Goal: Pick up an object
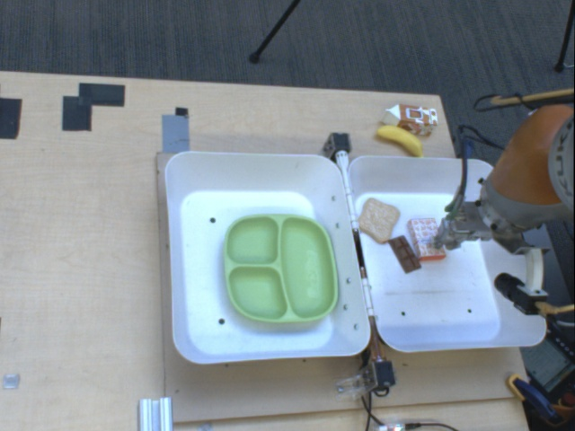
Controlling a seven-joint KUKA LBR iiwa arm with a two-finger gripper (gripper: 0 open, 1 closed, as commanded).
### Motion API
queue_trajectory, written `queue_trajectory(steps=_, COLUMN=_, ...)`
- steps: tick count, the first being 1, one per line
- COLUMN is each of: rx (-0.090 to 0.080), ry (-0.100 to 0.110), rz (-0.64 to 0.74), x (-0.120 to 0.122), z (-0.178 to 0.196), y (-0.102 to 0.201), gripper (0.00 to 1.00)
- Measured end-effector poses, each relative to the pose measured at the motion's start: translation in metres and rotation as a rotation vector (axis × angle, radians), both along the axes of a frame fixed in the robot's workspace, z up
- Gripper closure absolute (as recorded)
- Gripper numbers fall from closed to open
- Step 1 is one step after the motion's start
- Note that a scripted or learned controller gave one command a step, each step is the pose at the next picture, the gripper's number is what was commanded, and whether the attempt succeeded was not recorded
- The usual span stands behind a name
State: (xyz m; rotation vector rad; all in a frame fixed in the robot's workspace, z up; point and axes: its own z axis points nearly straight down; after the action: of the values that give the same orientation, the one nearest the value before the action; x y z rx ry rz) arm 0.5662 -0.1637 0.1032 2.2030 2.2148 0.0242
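Wooden worktop (81,268) runs along the bottom of the view, where loose cable and a small clip (370,380) lie at the front lip of two shallow white bins. At left, the left bin (193,241) holds a green three-compartment plate (280,268), set flat near the middle with bare white floor on every side. A hinge-like seam (354,232) divides it from the right bin (449,317), where three small items cluster in the upper half: a tan slice of toast (379,219), a dark brown bar (405,255) angled just below it, and a red-and-white packet (424,238) just beside the bar. The gripper (446,238) is down at the packet's right edge, the grey arm with its orange band (532,155) reaching in from the right; whether its fingers are spread or closed cannot be made out, and nothing can be seen held between them.

By the look of it, the pick is at the approach-and-grasp step, with the packet the likely target and not yet lifted. The next move would call for closing squarely on the packet without catching the bar beside it, then a straight rise. Room is generous below and to the right in that bin, tighter toward the toast and the seam. Beyond the bins, a banana (400,139) and a small carton (415,116) sit on the worktop, well apart.
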Motion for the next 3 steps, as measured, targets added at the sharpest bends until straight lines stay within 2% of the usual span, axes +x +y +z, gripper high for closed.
queue_trajectory(steps=1, rx=0.000, ry=0.001, rz=0.000, x=0.000, z=-0.001, y=0.000, gripper=0.00)
queue_trajectory(steps=2, rx=0.001, ry=-0.002, rz=0.002, x=0.001, z=0.011, y=0.001, gripper=1.00)
queue_trajectory(steps=3, rx=0.001, ry=-0.002, rz=0.002, x=0.001, z=0.011, y=0.001, gripper=0.00)
